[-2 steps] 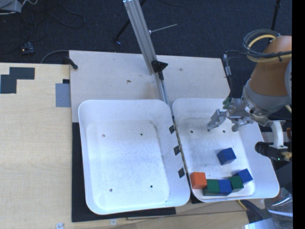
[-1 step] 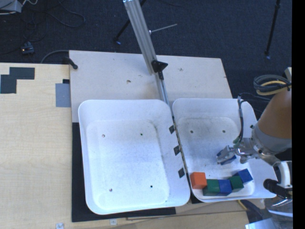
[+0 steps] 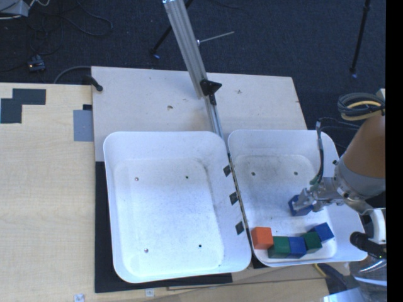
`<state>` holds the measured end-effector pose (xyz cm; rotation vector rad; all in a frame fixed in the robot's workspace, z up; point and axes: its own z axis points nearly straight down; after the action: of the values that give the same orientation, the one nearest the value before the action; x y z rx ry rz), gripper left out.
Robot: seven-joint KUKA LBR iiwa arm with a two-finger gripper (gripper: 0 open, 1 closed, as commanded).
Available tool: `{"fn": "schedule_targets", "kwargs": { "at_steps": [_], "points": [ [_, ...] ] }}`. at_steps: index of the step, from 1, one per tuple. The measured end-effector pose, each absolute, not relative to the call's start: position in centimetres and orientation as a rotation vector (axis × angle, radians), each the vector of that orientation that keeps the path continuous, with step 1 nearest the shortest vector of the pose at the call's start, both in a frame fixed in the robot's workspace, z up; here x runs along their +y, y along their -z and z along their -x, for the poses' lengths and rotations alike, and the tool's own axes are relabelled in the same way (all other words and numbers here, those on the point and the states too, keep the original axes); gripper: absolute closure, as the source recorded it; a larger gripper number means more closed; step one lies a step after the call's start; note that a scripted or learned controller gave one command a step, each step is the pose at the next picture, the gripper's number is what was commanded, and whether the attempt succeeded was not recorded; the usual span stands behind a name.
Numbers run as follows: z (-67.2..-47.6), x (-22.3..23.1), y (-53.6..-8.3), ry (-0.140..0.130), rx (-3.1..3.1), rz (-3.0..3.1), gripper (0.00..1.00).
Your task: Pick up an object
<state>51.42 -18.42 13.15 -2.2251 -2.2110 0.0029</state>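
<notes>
Blocks sit bunched at the 6 o'clock edge of the right bin (image 3: 277,145): an orange block (image 3: 262,237) at the 9 o'clock end, then a green block (image 3: 280,245), a blue block (image 3: 297,246) touching it, another green block (image 3: 313,240), and a second blue block (image 3: 323,231) at the 3 o'clock end. Going by size, the bench (image 3: 157,99) comes first, carrying 2 shallow white bins side by side. The left bin (image 3: 119,150) lies at 9 o'clock of the right one, their rims meeting along a line with 3 small dark clips. A slanted aluminium rail (image 3: 189,49) runs from 12 o'clock down toward that seam. The arm (image 3: 368,153) enters from 3 o'clock. Its gripper (image 3: 302,204) is low inside the right bin, just at 12 o'clock of the block cluster, with something blue at its tip; whether the claw is open or closed, I cannot tell.
</notes>
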Motion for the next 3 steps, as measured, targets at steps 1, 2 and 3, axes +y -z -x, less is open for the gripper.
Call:
{"fn": "schedule_targets", "kwargs": {
  "at_steps": [1, 2, 3],
  "points": [
    [-53.1, -12.1, -27.7, 0.007, -2.23, 2.218, 1.0],
    [-55.6, -6.8, -39.0, 0.006, -2.229, 2.219, 1.0],
    [-51.4, -4.1, -38.3, -0.004, -2.222, 2.215, 1.0]
  ]
}}
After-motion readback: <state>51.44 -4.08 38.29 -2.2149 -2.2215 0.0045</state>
